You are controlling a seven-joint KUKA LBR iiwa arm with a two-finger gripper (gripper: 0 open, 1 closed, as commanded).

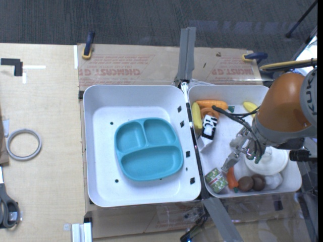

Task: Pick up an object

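- The gripper [233, 160] was seen low in the right bin [229, 91], its metal fingers [228, 163] slanting down toward the near-left; nothing was caught between them, but whether they were apart or together couldn't really be told from this angle.
- No single target was singled out, so the closest stuff is listed: a small green-and-white packet [216, 180] was parked at the near-left corner of that bin, just beside the fingertips, tilted on a diagonal.
- An orange carrot-like piece [232, 179] was wedged right next to the packet, long axis running near-to-far-ish; most of it was covered by the fingers.
- Two brown round things [251, 183] were sat near the near wall, touching each other.
- A yellow banana [196, 116] was laid along the left wall, long axis far-to-near, with an orange piece [212, 105] and a black-and-white item [209, 126] beside it.
- A white object [270, 160] was half hidden under the wrist, so its shape was hard to make out.
- A blue divided plate [149, 148] was left in the left bin [96, 135].
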